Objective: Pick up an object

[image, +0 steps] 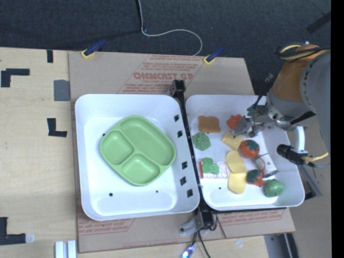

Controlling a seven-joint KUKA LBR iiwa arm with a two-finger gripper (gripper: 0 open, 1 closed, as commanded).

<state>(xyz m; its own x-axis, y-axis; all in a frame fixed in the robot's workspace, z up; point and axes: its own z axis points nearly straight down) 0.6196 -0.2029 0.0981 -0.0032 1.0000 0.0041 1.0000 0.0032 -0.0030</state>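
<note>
While arm (301, 85) bends over rt bin (290, 200) — jaws' state can't tell.

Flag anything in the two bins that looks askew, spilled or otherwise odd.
Nothing looks spilled or damaged. The green tray lies turned at a slant in the left bin. The toy foods, such as the orange block, sit loosely scattered inside the right bin.

1. The tray (138, 150) is light green.
2. Both bins (88, 160) are white.
3. The tomato (249, 148) is red-orange with a green top.
4. The bread (209, 124) is tan.
5. The board (161, 75) is brown with red lettering.
6. The clamps (93, 48) are blue and yellow.
</note>
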